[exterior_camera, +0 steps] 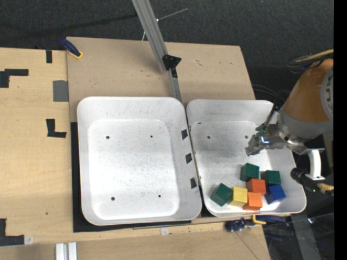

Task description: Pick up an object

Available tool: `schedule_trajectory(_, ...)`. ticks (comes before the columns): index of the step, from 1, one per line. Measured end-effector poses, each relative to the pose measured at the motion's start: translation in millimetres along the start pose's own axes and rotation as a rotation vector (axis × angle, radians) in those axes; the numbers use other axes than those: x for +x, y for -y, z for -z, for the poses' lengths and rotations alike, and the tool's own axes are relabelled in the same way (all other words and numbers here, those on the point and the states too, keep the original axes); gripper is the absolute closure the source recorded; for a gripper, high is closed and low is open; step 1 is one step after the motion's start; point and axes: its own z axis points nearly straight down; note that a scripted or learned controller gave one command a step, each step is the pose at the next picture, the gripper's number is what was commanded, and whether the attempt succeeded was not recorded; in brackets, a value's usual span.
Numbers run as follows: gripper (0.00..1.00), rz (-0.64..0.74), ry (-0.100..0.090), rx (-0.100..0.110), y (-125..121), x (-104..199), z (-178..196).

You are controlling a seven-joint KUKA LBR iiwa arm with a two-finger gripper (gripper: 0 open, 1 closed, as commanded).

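Left white bin (87,145) sits on the wooden bench (108,64), touching the right white bin (227,110) along their shared edge. Grey metal pole (149,23) runs at a slant from top of view down to a black clamp (171,62) near the bins' far edge. Blue-and-yellow clamp (70,46) at the bench's far left corner. Black tape marks (51,128) and one grey patch (60,90) on the lighter board (27,172) to the left. Dark floor (244,10) beyond the bench.

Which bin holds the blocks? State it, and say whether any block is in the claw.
All sit in the right bin, clustered at its near right corner. The claw hovers above the blocks; nothing shows in it.
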Motion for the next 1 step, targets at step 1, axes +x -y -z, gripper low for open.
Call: schedule_trajectory(1,1.0,0.0,0.001,0.0,-1.6,0.1,49.8)
